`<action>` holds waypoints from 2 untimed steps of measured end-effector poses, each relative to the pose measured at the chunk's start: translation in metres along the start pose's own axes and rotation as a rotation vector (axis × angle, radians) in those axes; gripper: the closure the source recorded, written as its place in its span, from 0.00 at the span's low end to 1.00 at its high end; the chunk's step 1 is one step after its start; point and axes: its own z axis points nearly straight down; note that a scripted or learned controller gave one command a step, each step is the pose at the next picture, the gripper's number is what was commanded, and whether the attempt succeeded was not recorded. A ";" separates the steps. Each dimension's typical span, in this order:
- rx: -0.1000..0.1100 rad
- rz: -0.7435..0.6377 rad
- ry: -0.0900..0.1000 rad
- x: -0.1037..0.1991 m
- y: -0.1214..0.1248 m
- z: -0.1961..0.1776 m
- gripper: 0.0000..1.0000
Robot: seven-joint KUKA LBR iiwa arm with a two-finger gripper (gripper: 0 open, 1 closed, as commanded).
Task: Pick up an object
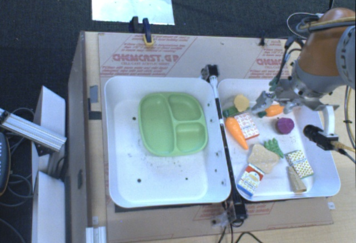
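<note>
- The tool (271,104) hangs low over the upper part of the right bin (332,180); whether it is spread or closed, I cannot tell.
- Two white bins sit side by side on the surface; the left bin (125,180) lies well to the tool's left and holds one green divided plate (172,124).
- Two orange carrots: a small one (275,110) touching or just under the tool, a larger one (236,131) below and to its left.
- One yellow piece (241,103) sits just left of the tool.
- One purple piece (285,124) lies just below and right of it.
- One bread slice (263,157) lies further below, with one green leafy piece (273,147) beside it.
- Several small printed cartons lie around these in the right bin.
</note>
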 end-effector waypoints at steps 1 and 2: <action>-0.007 0.002 -0.002 -0.035 -0.025 0.099 0.00; 0.001 0.000 0.001 0.004 -0.062 0.103 0.00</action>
